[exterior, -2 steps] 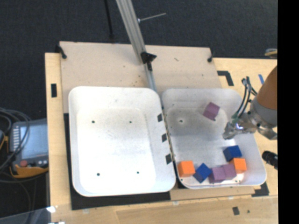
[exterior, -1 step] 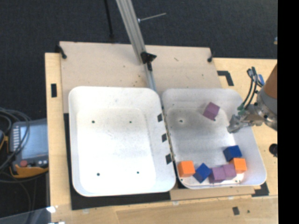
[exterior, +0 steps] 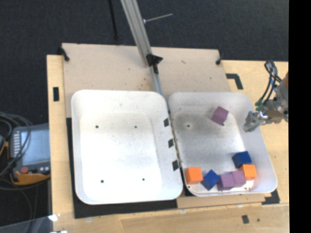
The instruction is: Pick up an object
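The purple block [exterior: 220,115] that we would go for first lies alone in the right bin [exterior: 209,100], up toward its far edge and tilted on a corner, with bare floor on every side of it. The other blocks sit along the near edge of the same bin: an orange block [exterior: 194,174] at the near left corner, a blue one [exterior: 211,179] touching it, two purple ones [exterior: 232,180] side by side, then a second orange one [exterior: 250,171] and a blue one [exterior: 241,158] toward the near right corner. We judge that this crowding leaves little room to come down between them, while the lone block can be approached from any side. The gripper [exterior: 250,122] hangs over the bin's right edge, near the lone block but apart from it, with nothing in it; we cannot tell how it is set. The left bin [exterior: 77,101] lies alongside.
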You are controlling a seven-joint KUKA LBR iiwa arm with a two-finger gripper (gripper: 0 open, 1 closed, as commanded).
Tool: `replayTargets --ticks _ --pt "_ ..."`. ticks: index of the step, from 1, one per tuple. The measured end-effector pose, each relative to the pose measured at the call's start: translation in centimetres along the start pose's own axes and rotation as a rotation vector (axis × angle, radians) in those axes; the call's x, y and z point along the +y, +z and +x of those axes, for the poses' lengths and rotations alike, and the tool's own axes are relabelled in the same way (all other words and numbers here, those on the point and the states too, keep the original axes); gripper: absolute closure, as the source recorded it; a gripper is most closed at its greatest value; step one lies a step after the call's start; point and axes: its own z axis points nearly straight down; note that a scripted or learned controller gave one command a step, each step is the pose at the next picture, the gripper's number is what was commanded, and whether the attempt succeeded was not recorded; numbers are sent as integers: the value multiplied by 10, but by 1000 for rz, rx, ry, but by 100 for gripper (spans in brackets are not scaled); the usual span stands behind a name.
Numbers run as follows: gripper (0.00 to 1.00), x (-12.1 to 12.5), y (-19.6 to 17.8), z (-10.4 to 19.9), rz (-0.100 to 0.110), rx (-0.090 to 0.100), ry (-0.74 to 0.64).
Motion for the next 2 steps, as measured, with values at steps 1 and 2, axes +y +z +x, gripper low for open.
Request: replayTargets --ticks 1,2 --pt "100 12 11 48 6 2 -1" --pt "100 22 20 98 8 2 -1"
